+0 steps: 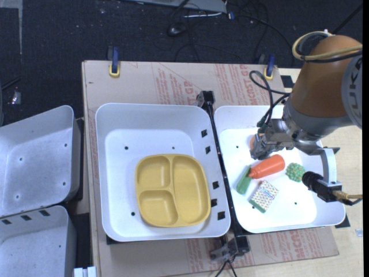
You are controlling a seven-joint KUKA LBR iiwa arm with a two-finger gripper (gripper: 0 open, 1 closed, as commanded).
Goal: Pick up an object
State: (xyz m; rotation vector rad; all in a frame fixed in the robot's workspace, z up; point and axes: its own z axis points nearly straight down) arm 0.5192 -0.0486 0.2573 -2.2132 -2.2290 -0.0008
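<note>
Two white bins sit side by side on a bench as a grey robot arm (323, 91) with an orange band reaches into the right bin (288, 221). Its gripper (260, 146) hangs low over the bin floor, and whether its fingers are apart or together cannot be told from this angle. Just below the gripper, close to touching it, lies a toy carrot (266, 167), orange with a green stalk end pointing away to the lower left. Beside the carrot's thick end, further from the gripper, rests a small green knobbly ball (295, 172). Below the carrot lies a small patterned packet (264, 195). Well off to the gripper's other side, the left bin (115, 126) holds a yellow divided plate (172, 190).
</note>
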